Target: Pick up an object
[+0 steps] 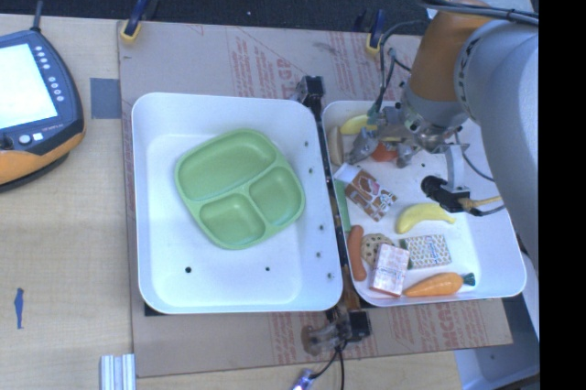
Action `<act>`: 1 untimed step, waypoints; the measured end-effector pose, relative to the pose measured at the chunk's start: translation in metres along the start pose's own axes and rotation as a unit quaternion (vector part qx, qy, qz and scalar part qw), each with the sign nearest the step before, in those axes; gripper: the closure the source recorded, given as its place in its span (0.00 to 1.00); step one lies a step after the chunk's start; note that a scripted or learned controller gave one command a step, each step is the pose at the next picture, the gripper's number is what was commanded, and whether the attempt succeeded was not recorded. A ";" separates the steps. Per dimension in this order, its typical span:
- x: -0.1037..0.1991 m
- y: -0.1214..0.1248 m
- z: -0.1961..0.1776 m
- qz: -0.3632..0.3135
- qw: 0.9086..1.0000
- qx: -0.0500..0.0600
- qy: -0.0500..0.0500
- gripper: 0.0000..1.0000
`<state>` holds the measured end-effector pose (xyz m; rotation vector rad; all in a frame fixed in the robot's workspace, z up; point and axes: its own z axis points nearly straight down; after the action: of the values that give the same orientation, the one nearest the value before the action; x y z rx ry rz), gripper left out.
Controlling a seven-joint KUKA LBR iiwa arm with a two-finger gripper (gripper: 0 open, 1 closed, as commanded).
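My gripper (380, 144) hangs low over the far end of the right bin (490, 255), reaching in from the right. Just under it lies a small red-orange piece (385, 154), partly hidden by the gripper. A yellow piece (354, 124) sits at its left, against the bin's far corner. Nearer the front of the bin lie a brown-and-white packet (370, 193), a yellow banana (423, 217), a cookie (373, 246), a red sausage (356, 251), a pale patterned packet (428, 249), a pink-and-white carton (391, 269) and an orange carrot (435, 286).
The left bin (160, 274) holds a green divided plate (240, 187). A tablet-like pendant (32, 104) lies on the bench at far left. A green strip (341, 200) lies along the right bin's left wall. Clamps sit between the bins at back and front.
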<state>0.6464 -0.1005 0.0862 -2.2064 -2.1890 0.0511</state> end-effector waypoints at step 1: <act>0.002 0.000 0.000 0.000 1.000 0.000 0.000 0.00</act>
<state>0.6464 -0.0987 0.0861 -2.2046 -2.1892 0.0509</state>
